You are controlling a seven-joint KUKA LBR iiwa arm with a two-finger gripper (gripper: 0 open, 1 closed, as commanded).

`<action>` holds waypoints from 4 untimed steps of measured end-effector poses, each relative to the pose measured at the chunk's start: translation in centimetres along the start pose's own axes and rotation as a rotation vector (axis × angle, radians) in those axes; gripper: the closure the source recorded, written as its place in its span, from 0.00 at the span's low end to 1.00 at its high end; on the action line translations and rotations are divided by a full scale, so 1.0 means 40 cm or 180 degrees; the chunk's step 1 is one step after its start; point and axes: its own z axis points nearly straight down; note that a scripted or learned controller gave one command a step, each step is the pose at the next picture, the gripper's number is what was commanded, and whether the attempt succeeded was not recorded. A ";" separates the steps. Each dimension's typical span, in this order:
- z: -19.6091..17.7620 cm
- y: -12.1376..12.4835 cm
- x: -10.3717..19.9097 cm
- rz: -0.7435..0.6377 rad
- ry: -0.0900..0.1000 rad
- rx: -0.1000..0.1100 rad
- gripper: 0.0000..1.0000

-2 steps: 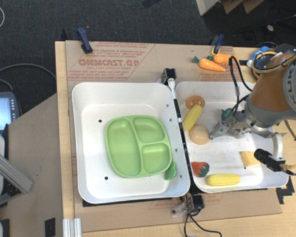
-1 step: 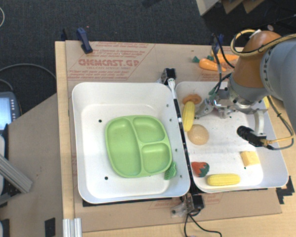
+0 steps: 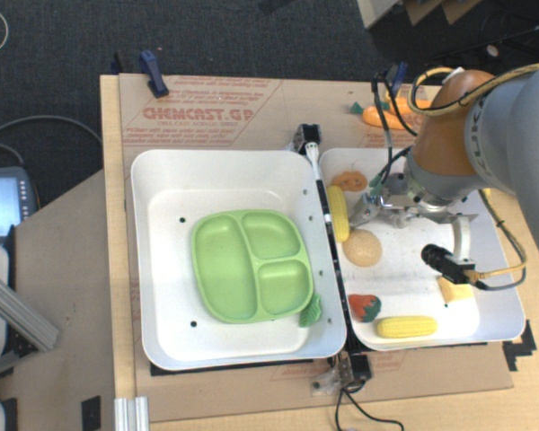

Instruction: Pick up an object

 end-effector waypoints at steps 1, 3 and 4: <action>0.002 -0.074 -0.007 0.0006 0.0012 0.0015 0.00; 0.016 0.139 -0.016 0.0034 0.0015 0.0173 0.00; 0.016 0.139 -0.059 0.0031 0.0048 0.0175 0.00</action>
